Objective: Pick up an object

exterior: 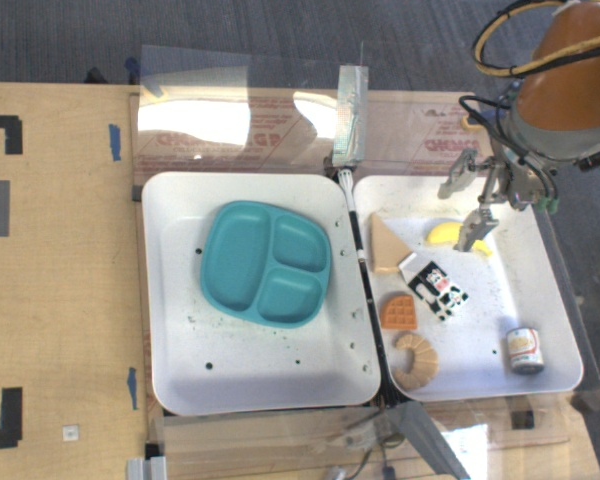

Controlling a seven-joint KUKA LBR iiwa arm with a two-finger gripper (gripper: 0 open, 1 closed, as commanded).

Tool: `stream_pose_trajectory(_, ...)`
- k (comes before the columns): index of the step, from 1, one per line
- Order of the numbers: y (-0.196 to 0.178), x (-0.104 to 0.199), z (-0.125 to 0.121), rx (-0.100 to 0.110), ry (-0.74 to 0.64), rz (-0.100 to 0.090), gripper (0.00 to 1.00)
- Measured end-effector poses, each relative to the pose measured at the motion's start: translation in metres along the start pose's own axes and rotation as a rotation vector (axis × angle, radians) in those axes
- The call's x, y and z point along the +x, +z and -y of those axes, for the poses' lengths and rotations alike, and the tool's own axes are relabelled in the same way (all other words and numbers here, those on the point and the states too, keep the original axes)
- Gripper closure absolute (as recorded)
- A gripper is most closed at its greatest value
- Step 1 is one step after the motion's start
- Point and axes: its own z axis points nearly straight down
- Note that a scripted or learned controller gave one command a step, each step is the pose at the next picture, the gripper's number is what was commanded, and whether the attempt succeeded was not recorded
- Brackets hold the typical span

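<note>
- Your claw [477, 230] is hovering beside the yellow toy [444, 234] in the right bin [555, 268]; I cannot tell its state.
- Nothing is looking lifted; the whole pick is remaining.

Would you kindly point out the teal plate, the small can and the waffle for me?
teal plate [265, 262], camera view, on its centre ridge.
small can [523, 349], camera view, on its side label.
waffle [399, 313], camera view, on its top face.

a teal divided plate [265, 263] lies in the left white bin [180, 368]. behind that bin stands a clear plastic sheet [240, 118] with a silver tape strip [350, 118], and left of the bin spreads the wooden bench [50, 268] with blue tape marks [114, 140].
</note>
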Motion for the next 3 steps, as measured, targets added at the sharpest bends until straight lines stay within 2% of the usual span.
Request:
stream_pose_trajectory(1,0.087,0.015,0.022,0.001,0.266,0.010,0.00)
stream_pose_trajectory(2,0.091,0.088,-0.004,-0.003,0.566,0.050,0.00)
stream_pose_trajectory(3,0.108,0.119,-0.018,0.000,0.884,0.017,0.00)
